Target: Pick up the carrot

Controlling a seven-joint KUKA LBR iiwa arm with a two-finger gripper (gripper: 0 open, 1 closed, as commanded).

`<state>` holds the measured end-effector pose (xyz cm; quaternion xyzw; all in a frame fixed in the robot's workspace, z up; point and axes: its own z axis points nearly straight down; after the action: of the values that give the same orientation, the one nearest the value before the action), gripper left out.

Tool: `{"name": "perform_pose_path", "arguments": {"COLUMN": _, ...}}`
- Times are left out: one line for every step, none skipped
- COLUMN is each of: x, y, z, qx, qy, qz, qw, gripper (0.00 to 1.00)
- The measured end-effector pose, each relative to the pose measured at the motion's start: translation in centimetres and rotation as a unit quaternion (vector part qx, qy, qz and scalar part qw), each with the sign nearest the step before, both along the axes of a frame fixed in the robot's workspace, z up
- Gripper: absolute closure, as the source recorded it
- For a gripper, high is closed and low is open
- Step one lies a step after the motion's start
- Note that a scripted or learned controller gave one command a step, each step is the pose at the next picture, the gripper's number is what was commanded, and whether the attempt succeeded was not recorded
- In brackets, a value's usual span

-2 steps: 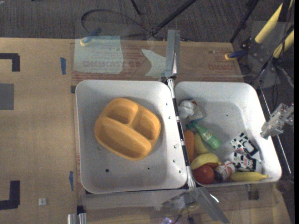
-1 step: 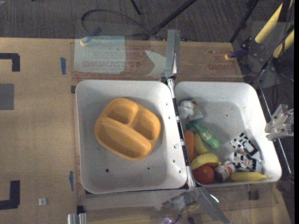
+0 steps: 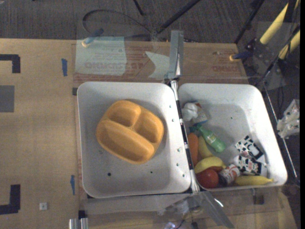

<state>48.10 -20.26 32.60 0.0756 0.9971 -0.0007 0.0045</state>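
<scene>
two shallow white bins are seen side by side on a tan desk point(image 3: 38, 147). the left bin point(image 3: 95, 175) is occupied by an orange divided plate point(image 3: 130, 130), lying tilted near its middle. the carrot point(image 3: 193, 148) is found in the right bin point(image 3: 248, 109), lying lengthwise against the dividing wall, just beside a yellow banana point(image 3: 204, 148) and a green bottle point(image 3: 210, 137). a second yellow fruit point(image 3: 208, 163), a red tomato point(image 3: 208, 178), a small can point(image 3: 229, 174), a black-and-white carton point(image 3: 249, 157) and another banana point(image 3: 253, 180) are crowded along the near edge. a white garlic bulb point(image 3: 190, 111) is placed farther back. the state of the claw cannot be told.
</scene>
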Motion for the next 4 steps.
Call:
{"name": "perform_pose_path", "arguments": {"x": 3.2, "y": -2.0, "z": -3.6, "qx": -0.0003, "qy": 0.002, "qz": 0.174, "qw": 0.9847, "gripper": 1.0}}
{"name": "perform_pose_path", "arguments": {"x": 1.3, "y": -1.6, "z": -5.0, "qx": -0.0002, "qy": 0.003, "qz": 0.324, "qw": 0.9462, "gripper": 1.0}}
{"name": "perform_pose_path", "arguments": {"x": 1.2, "y": -0.8, "z": -4.0, "qx": -0.0018, "qy": 0.001, "qz": 0.314, "qw": 0.9493, "gripper": 1.0}}
{"name": "perform_pose_path", "arguments": {"x": 1.4, "y": -0.3, "z": -3.0, "qx": -0.0017, "qy": 0.0, "qz": 0.273, "qw": 0.9621, "gripper": 1.0}}
